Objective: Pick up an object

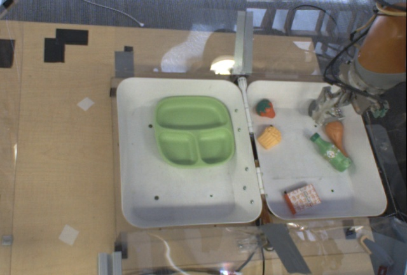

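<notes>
The arm (pixel 381 51) comes in from the right over the far right corner of the right bin (pixel 357 192). Its orange band is high at the view's edge and the wrist is bent down toward the bin floor. The gripper (pixel 327 113) hangs low over that bin. Whether it is open or closed cannot be told, as its tip is a blur of grey metal.

A carrot (pixel 336 133) lies just below the gripper in the view. Its thick end is at the gripper's tip, touching it or nearly so, and nothing shows it being gripped. A green bottle (pixel 331 151) lies on its side just beyond the carrot, against it. Its pale label is too small to read.

To the gripper's left, well apart, are 2 things near the wall between the bins: a red fruit (pixel 266 108) level with the gripper and a corn cob (pixel 270 137) nearer the view's bottom. A red and white box (pixel 302 197) lies farthest from the gripper, and its print is unreadable.

The left bin (pixel 140 194) holds a green tray (pixel 194 130) with 3 compartments.
</notes>
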`<state>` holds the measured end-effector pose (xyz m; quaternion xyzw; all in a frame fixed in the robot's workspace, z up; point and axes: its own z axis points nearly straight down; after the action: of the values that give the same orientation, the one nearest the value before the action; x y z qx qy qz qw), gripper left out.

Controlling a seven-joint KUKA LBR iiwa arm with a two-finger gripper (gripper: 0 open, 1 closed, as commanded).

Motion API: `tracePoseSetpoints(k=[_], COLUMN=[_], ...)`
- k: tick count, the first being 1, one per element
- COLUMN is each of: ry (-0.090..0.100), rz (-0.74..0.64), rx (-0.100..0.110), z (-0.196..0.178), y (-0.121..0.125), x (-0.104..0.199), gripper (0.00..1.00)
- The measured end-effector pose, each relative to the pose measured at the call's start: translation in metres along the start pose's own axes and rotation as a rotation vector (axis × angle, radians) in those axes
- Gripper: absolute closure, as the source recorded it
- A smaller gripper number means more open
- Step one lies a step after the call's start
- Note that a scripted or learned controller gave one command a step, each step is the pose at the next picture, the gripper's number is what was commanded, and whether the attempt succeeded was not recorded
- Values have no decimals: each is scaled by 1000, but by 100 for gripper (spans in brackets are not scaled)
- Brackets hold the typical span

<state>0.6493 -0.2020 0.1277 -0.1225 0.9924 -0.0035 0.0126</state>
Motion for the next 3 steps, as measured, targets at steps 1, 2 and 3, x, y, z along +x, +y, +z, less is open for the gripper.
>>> tracePoseSetpoints(k=[1,2,3], ry=[13,15,10], rz=[409,694,512], rx=[-5,-4,-6], z=[-19,-61,-146], y=[64,148,211], x=[-20,-48,-3], gripper=[100,100,100])
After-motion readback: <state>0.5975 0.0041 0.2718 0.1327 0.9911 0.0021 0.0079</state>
